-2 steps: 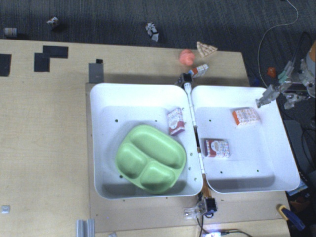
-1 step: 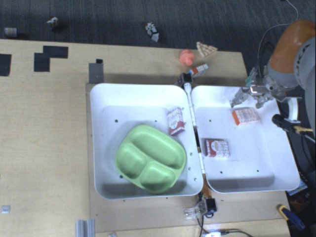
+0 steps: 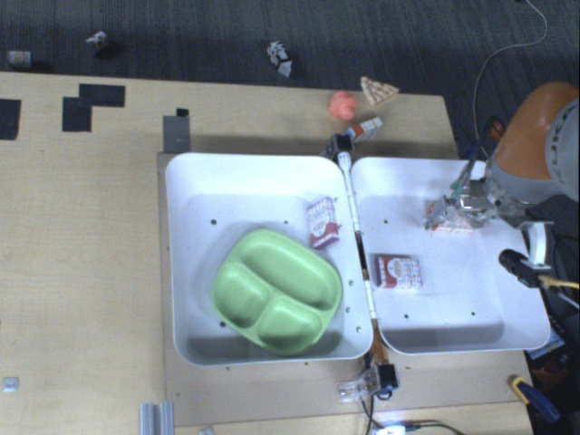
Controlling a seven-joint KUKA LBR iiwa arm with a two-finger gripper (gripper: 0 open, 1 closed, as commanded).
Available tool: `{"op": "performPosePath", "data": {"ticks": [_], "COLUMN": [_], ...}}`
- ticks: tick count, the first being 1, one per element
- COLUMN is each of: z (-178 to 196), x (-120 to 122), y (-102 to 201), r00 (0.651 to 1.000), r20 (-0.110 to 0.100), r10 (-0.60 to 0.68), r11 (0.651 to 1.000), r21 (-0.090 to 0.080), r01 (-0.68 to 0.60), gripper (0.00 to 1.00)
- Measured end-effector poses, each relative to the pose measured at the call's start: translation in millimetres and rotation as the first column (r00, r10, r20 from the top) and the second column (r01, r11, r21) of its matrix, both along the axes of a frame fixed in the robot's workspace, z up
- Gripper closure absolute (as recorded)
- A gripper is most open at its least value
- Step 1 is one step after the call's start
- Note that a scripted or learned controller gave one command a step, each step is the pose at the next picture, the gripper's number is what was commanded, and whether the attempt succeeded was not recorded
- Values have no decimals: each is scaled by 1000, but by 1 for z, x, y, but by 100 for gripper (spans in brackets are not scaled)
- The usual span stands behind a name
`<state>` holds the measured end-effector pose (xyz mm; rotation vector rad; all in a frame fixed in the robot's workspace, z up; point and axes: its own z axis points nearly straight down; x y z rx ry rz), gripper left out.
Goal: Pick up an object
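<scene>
end effector (image 3: pixel 450 214): low in right bin (image 3: pixel 453 324), upper part, finger state cannot be told | red-white carton (image 3: pixel 397 271): flat in right bin, near divider | left bin (image 3: pixel 195 243): green sectioned plate (image 3: pixel 276 289), small red packet (image 3: pixel 322 222) at its upper right

Arm (image 3: pixel 544 143) cut off by right edge; gripper (image 3: pixel 450 214) blurred.

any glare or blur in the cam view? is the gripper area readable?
Camera view: lighting is even and soft; the green tray throws a shadow on the left bin floor below it. White bin floors are bright, with little texture. The gripper over the right bin looks smeared and cluttered, so finger state is unreadable. The small packets are soft, print illegible.
</scene>
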<state>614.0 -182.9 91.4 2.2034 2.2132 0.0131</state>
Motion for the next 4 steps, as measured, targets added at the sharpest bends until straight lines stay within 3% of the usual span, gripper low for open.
{"op": "performPosePath", "data": {"ticks": [1,2,3,4], "z": [1,-5,-5,57], "x": [-1,-54,-74,-26], "y": [41,21,17,-21], "r00": [1000,1000,1000,1000], "r20": [3,-12,-11,-13], "r10": [-1,-3,-3,0], "r11": [1000,1000,1000,1000], "r21": [-2,4,6,5], "r01": [1,3,3,0], "gripper": [0,0,0,0]}}
